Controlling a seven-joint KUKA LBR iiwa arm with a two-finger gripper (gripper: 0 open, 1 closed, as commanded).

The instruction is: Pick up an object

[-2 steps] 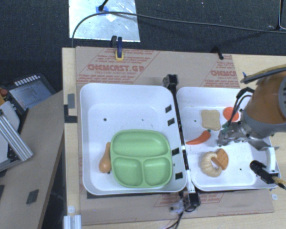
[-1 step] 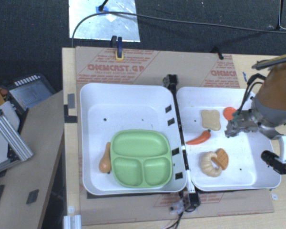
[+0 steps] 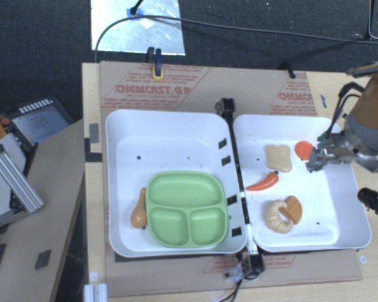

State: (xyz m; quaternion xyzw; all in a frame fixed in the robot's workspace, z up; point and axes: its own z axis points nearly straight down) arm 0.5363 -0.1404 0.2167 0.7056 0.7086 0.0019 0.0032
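Observation:
The right bin (image 3: 346, 231) holds a beige slice of bread (image 3: 278, 157), a red-orange round piece (image 3: 303, 148), an orange chilli pepper (image 3: 263, 182) and a pale ring-shaped pastry with a brown piece (image 3: 283, 213). My gripper (image 3: 316, 161) hangs low over the right bin's upper right part, just right of and below the red-orange piece and right of the bread. Its fingertips are dark and small against the bin floor. Nothing shows between them.
The left bin (image 3: 123, 137) holds a green divided plate (image 3: 186, 207) and a tan pear-shaped piece (image 3: 139, 210) to its left. A black divider (image 3: 234, 168) runs between the bins. A dark part of the arm (image 3: 373, 201) sits at the right bin's edge.

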